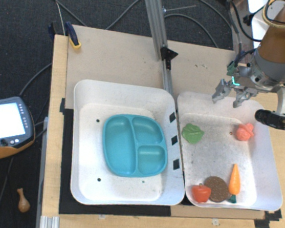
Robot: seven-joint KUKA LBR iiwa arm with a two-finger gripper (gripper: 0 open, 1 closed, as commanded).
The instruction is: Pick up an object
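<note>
Two white bins: the left bin holds a teal tray. In the right bin, the pink toy sits at two o'clock, uncrowded, an easy target. Gripper hovers at twelve, fingers apart, empty.

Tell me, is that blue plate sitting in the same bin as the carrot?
No. The blue plate lies in the left bin, while the carrot lies in the right bin.
</note>
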